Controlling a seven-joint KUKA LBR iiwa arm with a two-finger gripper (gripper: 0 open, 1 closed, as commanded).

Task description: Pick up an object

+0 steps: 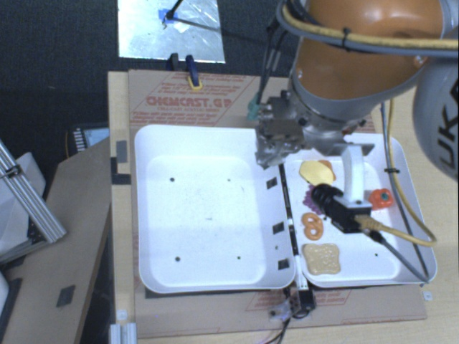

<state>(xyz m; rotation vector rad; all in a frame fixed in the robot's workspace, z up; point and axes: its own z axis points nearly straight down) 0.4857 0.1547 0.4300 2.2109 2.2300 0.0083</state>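
Note:
My gripper [270, 155] hangs low over the back of the ridge between the two white bins, at the back left corner of the right bin [401, 264]. In that bin lie a yellow chip-like piece [316, 170], a purple grape cluster [311, 198], a small orange pretzel [313, 226], a tan slice of toast [322, 259] and a red-orange piece with a green top [381, 198]. All of them lie in front of and to the right of the gripper, and none touches it. The arm's orange band and grey wrist hide the back of the right bin.
The left bin [154, 264] stands beside the gripper to its left. Both bins rest on a cardboard sheet [186, 99]. A foil sheet [171, 18] lies at the back. An aluminium frame [29, 206] stands off the bench's left side.

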